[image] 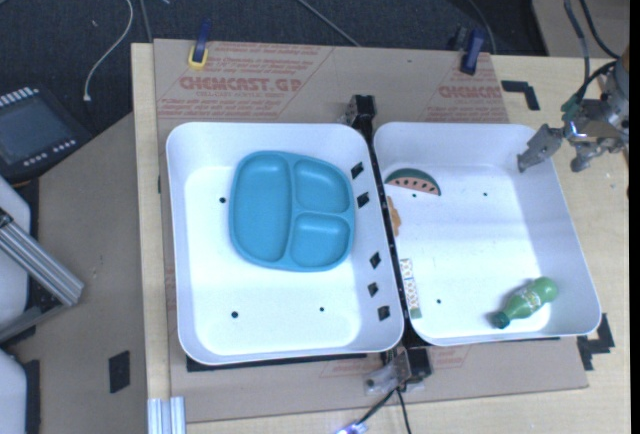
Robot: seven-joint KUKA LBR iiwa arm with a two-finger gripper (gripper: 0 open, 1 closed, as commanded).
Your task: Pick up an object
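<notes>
A green toy bottle [525,303] lies in the near right corner of the right bin [500,252]. A watermelon slice [413,184] sits at that bin's far left side. A blue plate [291,210] with three parts rests in the left bin [270,322]. The end effector [560,150] hangs over the right bin's far right edge, fingers spread apart, grasping nothing.

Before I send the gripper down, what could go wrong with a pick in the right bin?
1. The green bottle lies close to the right bin's near wall, so a finger may hit the rim.
2. The watermelon slice looks flat and sits beside the divider, so the gripper may slide off it.
</notes>
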